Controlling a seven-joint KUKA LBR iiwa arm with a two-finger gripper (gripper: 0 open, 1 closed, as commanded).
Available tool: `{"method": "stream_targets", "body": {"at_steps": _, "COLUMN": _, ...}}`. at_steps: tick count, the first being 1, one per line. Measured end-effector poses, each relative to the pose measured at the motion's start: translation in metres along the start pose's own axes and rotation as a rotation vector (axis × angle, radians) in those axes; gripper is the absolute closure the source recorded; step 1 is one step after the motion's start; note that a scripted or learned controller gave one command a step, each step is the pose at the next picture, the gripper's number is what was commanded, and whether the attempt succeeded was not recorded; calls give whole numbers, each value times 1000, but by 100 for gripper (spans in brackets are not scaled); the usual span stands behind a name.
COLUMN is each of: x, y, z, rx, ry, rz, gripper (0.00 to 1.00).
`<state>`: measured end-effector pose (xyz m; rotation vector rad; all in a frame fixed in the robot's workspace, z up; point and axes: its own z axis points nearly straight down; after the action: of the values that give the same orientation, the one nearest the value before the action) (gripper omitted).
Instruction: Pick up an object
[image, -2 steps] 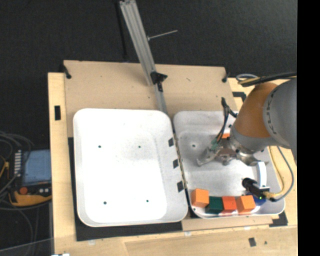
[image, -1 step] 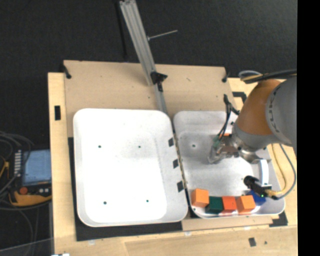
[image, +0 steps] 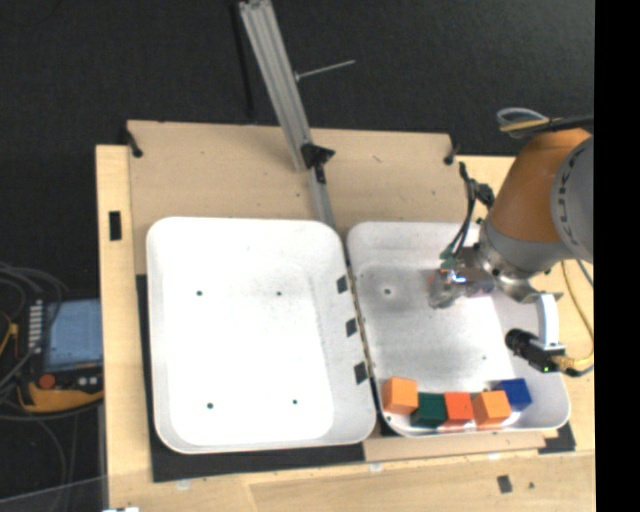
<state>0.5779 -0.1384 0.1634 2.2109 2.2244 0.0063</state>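
Several small blocks lie in a row along the near edge of the right bin (image: 430, 345): an orange block (image: 401, 394), a green block (image: 431, 409), an orange-red block (image: 458, 406), another orange block (image: 491, 406) and a blue block (image: 515, 392). My gripper (image: 444, 288) hangs over the middle of the right bin, well behind the row of blocks. I see nothing between its fingers. The grey and orange arm (image: 535, 205) comes in from the right.
The left bin (image: 245, 330) lies beside the right one, with black clips (image: 351, 325) along the shared edge. A metal pole (image: 285, 95) slants up behind the bins. Cables and a blue box (image: 70, 335) sit left of the bench.
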Motion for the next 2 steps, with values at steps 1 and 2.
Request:
{"method": "stream_targets", "body": {"at_steps": 1, "x": -1, "y": 2, "z": -54, "rx": -1, "ry": -1, "rz": 2, "gripper": 100}}
{"method": "stream_targets", "body": {"at_steps": 2, "x": 48, "y": 13, "z": -52, "rx": 4, "ry": 1, "rz": -1, "gripper": 100}}
